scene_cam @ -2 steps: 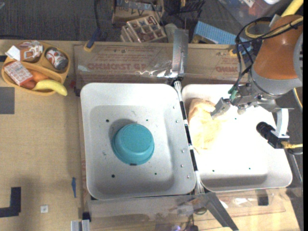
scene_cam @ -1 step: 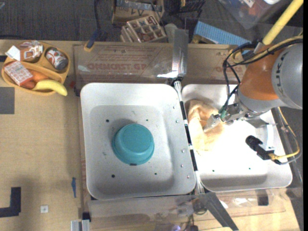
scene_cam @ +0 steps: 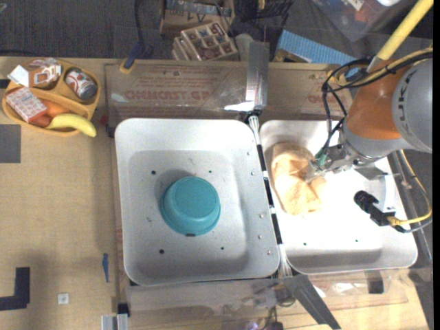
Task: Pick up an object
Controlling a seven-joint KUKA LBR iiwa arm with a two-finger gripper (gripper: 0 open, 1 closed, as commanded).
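Objects: one bowl (scene_cam: 191, 205), one cloth (scene_cam: 295, 179).

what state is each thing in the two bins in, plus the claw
teal bowl: upside down, resting alone on the floor of the left bin.
tan soft object: lying crumpled at the left side of the right bin.
claw: low in the right bin, at the tan soft object's right edge; its grip cannot be made out.

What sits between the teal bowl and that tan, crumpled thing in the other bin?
In the camera view, only bare bin floor and the two bins' adjoining rims separate the teal bowl from the tan crumpled thing.
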